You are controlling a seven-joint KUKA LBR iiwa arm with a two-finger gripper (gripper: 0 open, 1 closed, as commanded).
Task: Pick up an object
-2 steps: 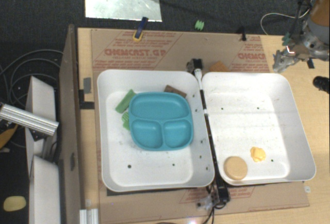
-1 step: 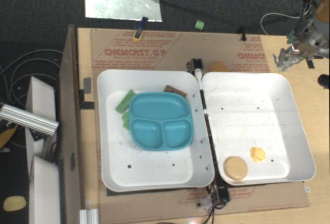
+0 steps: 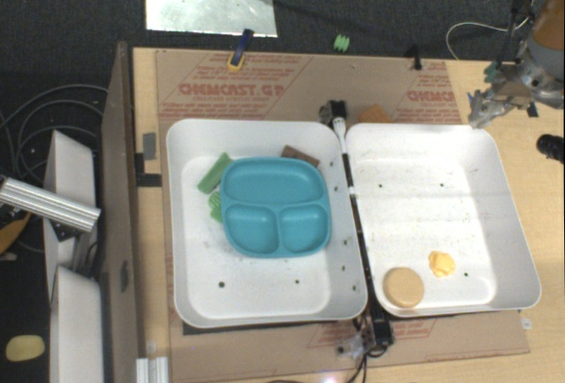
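The table (image 3: 265,81) carries 2 shallow white bins side by side. The left bin (image 3: 190,222) holds 1 blue divided plate (image 3: 274,206) with 3 compartments, lying flat near the bin's middle. Under its left edge 1 green piece (image 3: 213,173) sticks out, and a second bit of green shows just below it, though whether that is a separate thing is hard to tell. At the plate's upper right edge 1 brown piece (image 3: 302,155) shows, most of it hidden by the plate.

The right bin (image 3: 477,196) holds 2 things, both near its front edge: 1 round tan disc (image 3: 404,286) at the front left corner, and 1 small yellow lump (image 3: 441,264) just beside it to the upper right, apart from it.

The arm comes in at the upper right, cut off by the frame's edge, so only its wrist end shows. The claw (image 3: 487,106) hangs beyond the back right corner of the right bin, well apart from the disc and the lump; it is small and blurred, and whether it is released or clenched cannot be told. Nothing can be seen in it.

Between the bins at the back, 1 orange-brown scrap (image 3: 374,114) lies on the table, partly hidden by the bin's rim.
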